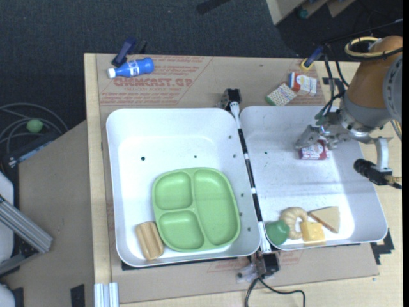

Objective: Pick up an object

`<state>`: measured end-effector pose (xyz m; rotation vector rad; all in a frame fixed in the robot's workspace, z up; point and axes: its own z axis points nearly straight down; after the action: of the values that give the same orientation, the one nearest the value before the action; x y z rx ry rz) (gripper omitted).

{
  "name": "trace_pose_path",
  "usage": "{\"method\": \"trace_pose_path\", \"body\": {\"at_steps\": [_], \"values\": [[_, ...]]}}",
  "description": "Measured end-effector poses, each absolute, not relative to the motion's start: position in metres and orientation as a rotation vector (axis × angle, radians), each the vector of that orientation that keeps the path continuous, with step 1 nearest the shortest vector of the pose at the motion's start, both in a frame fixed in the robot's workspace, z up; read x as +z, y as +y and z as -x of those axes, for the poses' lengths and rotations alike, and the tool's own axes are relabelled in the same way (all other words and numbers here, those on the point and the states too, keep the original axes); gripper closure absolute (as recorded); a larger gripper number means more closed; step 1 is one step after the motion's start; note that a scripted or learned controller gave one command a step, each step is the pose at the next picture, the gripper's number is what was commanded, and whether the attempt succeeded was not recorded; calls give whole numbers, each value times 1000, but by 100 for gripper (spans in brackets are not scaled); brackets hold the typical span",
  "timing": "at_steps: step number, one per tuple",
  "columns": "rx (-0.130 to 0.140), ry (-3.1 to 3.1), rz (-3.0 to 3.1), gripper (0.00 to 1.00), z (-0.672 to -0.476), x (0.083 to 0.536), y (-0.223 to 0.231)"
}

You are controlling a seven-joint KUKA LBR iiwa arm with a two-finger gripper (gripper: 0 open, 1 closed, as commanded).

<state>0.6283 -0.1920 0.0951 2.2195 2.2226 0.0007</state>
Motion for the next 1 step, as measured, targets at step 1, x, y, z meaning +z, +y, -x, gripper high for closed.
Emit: {"method": "trace_pose_path", "body": {"at_steps": [1], "values": [[-1, 2225, -2221, 100, -666, 84, -139]]}}
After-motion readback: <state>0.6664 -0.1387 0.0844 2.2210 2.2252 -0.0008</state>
